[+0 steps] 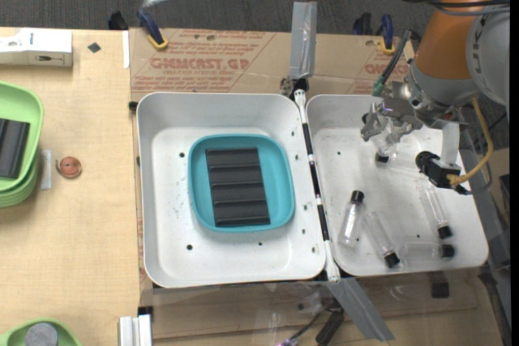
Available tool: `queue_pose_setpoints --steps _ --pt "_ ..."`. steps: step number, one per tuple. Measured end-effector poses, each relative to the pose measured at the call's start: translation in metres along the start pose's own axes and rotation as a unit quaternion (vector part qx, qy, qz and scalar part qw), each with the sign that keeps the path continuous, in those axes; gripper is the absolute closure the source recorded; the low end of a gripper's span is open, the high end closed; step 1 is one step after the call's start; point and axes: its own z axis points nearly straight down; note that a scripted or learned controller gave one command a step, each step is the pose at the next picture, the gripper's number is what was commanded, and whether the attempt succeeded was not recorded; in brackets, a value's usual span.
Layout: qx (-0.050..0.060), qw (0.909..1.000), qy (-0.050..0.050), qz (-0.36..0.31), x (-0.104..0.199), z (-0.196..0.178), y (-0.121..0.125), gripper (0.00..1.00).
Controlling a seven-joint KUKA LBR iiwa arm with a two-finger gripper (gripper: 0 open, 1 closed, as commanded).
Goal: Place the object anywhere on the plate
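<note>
Item: teal plate, centre of the left bin, carrying a black ribbed insert.

Item: clear capped vials, right bin; I count one at six o'clock, others toward five, loose for picking.

Item: gripper, at twelve o'clock in that bin, pointing down; I cannot tell its finger state.

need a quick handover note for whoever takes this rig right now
Gripper: over the upper part of the right bin, nothing visibly held; finger state unclear.
Objects: clear tubes with black caps lie in the right bin, one near its left side, others toward the lower right.
Teal plate sits in the left bin, holding a black ridged insert.
Done: no tube on the plate.
Left: pick a tube, place it on the plate.
</note>
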Motion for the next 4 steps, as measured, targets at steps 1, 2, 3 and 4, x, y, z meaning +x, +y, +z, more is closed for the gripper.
queue_pose_setpoints --steps 1,2,3,4 --pt "0.000 0.9993 0.000 -0.036 0.075 0.000 -0.079 1.00" --pt "0.000 0.9994 0.000 -0.035 0.074 0.000 -0.078 0.00" --pt "0.000 0.9974 0.000 -0.072 0.012 -0.003 -0.026 0.00" --pt "0.000 0.9987 0.001 -0.050 -0.071 0.012 -0.053 0.00"
